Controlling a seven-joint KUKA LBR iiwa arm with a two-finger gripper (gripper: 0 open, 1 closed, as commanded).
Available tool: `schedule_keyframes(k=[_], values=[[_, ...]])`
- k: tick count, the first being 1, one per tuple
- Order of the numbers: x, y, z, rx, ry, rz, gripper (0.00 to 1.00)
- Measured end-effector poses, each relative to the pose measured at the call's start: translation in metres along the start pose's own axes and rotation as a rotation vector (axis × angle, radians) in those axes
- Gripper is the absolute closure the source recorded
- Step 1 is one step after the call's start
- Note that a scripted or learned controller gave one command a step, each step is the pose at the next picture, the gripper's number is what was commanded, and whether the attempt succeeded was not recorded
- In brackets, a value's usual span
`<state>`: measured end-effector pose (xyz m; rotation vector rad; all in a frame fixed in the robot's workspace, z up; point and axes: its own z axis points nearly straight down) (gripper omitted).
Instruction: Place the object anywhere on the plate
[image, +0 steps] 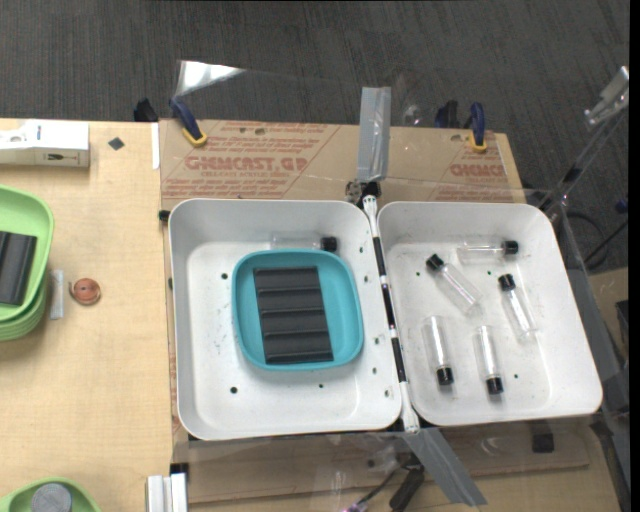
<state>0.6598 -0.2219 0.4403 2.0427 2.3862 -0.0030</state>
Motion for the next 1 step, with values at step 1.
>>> schedule_keyframes(k=[1], values=[[0.0, 0.0, 0.0, 0.0, 0.0, 0.0, 0.0]])
